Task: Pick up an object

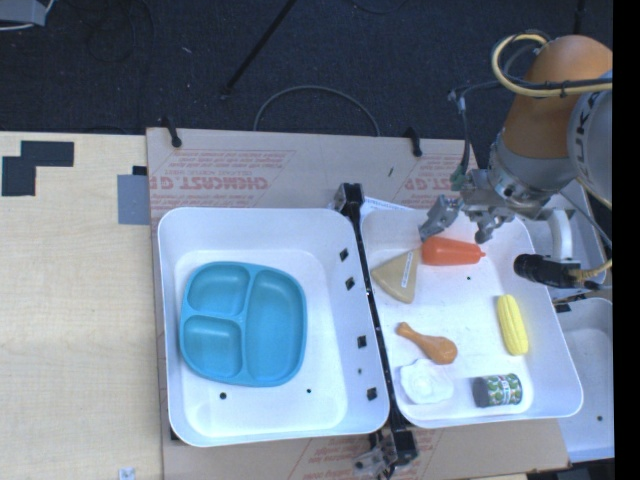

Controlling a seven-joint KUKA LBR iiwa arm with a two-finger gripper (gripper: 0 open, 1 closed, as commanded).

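A grey-and-orange robot arm reaches in from the right, its gripper (462,225) poised just over the far end of the right-hand bin (570,393), the two fingers (437,218) spread apart with nothing between them. Directly beneath and just touching distance from the tips lies an orange carrot (452,252), the likeliest target, resting lengthwise across the bin's upper part. To take it cleanly, the fingers would probably need to drop straight down so that they straddle the carrot's thick middle across its narrow width, then close; a grip near the tapered tip risks it squirting out on the smooth plastic floor. A tan cheese wedge (397,276) sits just beside the carrot's left end and could be nudged if the descent drifts that way. Elsewhere in the same bin lie a drumstick-shaped toy (428,342), a yellow corn cob (512,323), a white lump (427,382) and a small dark can (498,390) on its side, all well apart from the gripper. The left-hand bin (200,228) carries a blue divided plate (242,323). Both bins rest on cardboard sheeting (260,173) atop a pale wood worktop (70,318), with dark carpet and trailing cables beyond.
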